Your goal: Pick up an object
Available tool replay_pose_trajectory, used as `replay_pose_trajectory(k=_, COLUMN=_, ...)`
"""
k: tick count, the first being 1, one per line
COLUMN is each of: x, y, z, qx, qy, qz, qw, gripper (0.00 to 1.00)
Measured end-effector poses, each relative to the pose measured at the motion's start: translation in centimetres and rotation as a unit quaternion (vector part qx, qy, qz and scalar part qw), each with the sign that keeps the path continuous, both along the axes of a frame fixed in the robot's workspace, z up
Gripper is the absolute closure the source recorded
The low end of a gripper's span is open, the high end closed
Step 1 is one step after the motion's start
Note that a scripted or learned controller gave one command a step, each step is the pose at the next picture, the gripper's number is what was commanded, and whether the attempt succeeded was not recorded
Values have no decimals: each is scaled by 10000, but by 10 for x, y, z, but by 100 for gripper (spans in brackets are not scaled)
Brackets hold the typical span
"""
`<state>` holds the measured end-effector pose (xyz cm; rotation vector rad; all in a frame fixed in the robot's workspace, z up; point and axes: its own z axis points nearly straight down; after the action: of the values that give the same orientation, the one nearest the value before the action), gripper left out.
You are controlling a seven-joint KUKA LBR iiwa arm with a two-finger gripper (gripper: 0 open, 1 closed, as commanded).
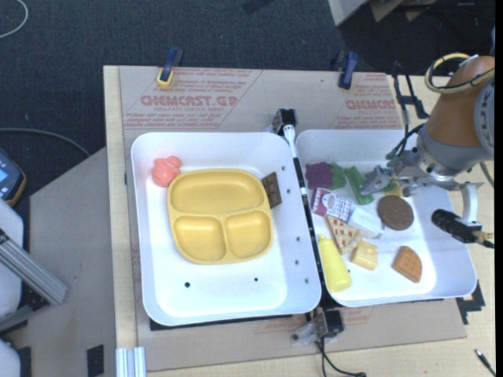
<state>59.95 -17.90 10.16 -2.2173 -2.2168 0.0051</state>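
Brown and round, the cookie [395, 212] lies in the right bin [452, 277], just at six o'clock of the claw [393, 181]. Whether the claw is spread or pressed together I cannot tell. Best to drop straight onto the cookie, clear of the green piece [358, 182] at nine o'clock.

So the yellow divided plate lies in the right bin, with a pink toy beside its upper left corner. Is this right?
Not quite. The yellow divided plate lies in the left bin, not the right one, as the camera view shows. The pink toy is indeed beside its upper left corner.
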Motion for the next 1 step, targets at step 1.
replay_pose_trajectory(k=1, x=2, y=1, z=-14, qx=-6, qy=-41, qz=4, qw=10000, gripper=0)
